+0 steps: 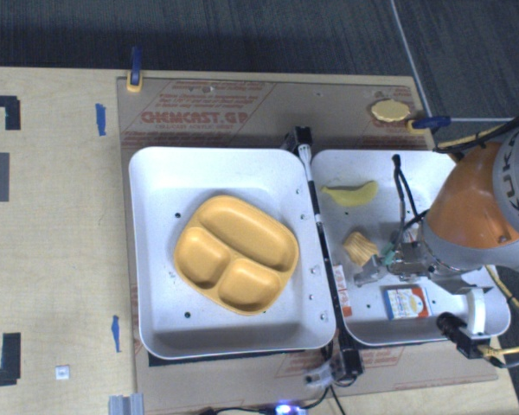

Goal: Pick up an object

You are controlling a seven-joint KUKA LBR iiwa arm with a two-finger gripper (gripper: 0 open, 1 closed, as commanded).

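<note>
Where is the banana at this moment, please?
The banana lies in the right bin, near its far left corner, just beyond the corn cob piece.

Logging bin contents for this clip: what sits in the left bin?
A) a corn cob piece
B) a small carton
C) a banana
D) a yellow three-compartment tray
D: the yellow three-compartment tray lies alone in the left bin, while the banana, the corn-like piece and the small carton are in the right bin.
</note>
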